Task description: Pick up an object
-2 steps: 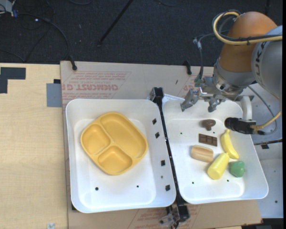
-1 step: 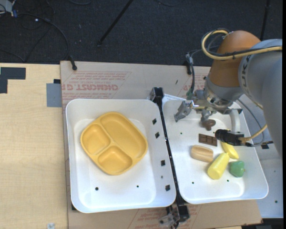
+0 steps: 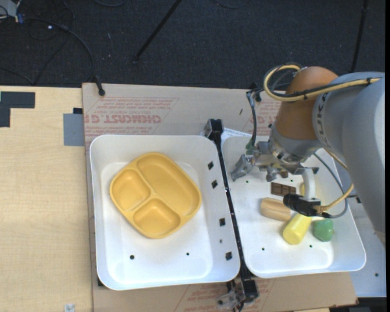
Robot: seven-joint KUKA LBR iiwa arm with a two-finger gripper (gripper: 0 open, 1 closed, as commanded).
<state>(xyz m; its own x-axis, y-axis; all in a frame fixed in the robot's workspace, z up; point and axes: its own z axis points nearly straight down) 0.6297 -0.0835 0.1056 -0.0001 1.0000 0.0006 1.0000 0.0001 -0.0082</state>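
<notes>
We see the tan cylinder (image 3: 275, 208) just below the gripper (image 3: 265, 165), long axis running across the view; we can't tell the gripper's opening.

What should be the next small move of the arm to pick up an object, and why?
Probably shift the tool toward the view's lower edge, above the tan cylinder. The tool is over the upper part of the right bin, while the cylinder, the yellow block and the green ball lie lower; the cylinder looks nearest.
</notes>
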